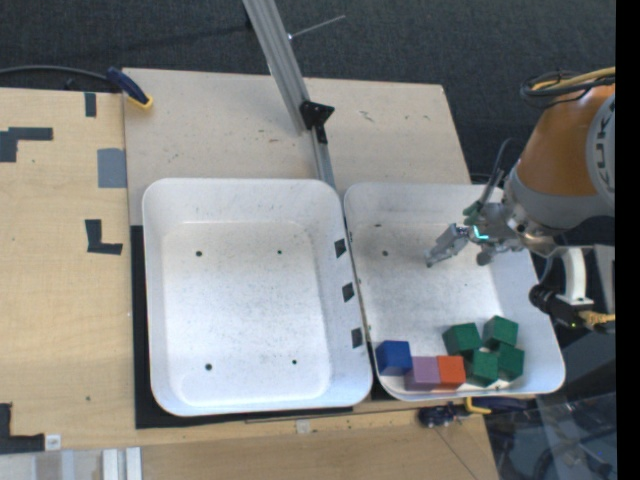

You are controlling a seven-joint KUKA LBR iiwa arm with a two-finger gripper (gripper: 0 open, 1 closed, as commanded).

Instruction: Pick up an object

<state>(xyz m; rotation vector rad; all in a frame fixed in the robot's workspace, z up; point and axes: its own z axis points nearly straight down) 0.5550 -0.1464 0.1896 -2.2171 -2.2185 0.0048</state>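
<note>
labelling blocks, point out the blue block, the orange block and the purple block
blue block (393,355), camera view, top face
orange block (451,370), camera view, top face
purple block (426,371), camera view, top face

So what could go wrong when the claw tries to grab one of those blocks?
The blocks are bunched tight in the near corner of the right bin, so the claw might bump the bin wall or push two at once. The green ones touch each other, so one could slip out sideways.
</note>
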